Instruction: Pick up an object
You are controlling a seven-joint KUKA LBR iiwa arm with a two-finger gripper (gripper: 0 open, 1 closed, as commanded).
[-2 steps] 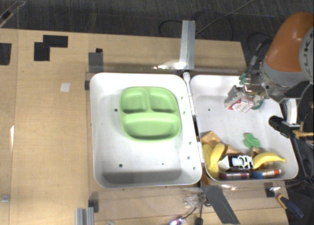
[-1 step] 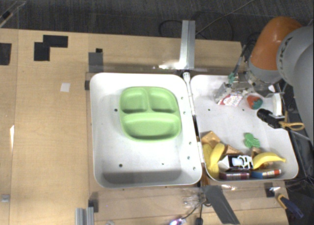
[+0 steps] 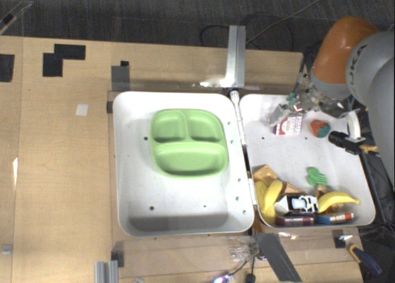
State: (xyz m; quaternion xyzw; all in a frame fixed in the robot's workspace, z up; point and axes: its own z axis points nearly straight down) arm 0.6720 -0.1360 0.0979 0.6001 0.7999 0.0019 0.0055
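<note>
Just under the arm's wrist, in the upper part of the right bin (image 3: 369, 204), lies a small red-and-white packet (image 3: 288, 125), crumpled, with a silvery crinkled end toward the top.

Right of the packet sits a small orange-red piece with a green bit (image 3: 320, 129), apart from it; lower down come a green toy (image 3: 317, 176), two bananas (image 3: 268, 194) (image 3: 336, 199), a dark box with a white label (image 3: 300, 203) and a red-capped marker (image 3: 315, 219), all crowded along the bin's lower edge. The gripper (image 3: 299, 99) hangs at the packet's upper right, near it, half hidden by the grey arm (image 3: 370, 65) with its orange band; whether it touches the packet cannot be told. The left bin (image 3: 133, 204) holds a green divided plate (image 3: 187, 141) near its middle.
</note>
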